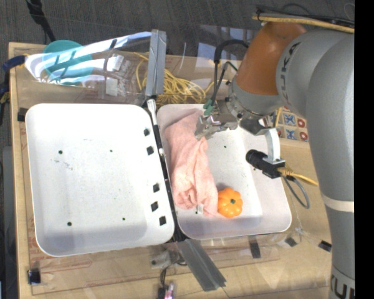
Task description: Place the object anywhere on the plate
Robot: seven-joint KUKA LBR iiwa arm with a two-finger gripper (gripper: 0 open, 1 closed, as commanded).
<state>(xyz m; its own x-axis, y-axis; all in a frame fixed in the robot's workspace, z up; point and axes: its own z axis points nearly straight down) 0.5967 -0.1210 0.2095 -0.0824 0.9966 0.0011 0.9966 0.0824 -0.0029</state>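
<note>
Two things share the right bin (271,220): pink cloth (188,164), orange pumpkin (230,203); hand (207,124) state unclear.

Bulky grey arm (324,104) with orange band (271,58) and black wrist cables (221,61).

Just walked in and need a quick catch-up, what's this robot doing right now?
The arm reaches in from the right, its gripper low over the top end of a pink cloth in the right bin. A small orange pumpkin sits beside the cloth's lower end. Whether the cloth is actually grasped is unclear. The left bin sits alongside, and no plate is evident here.
</note>
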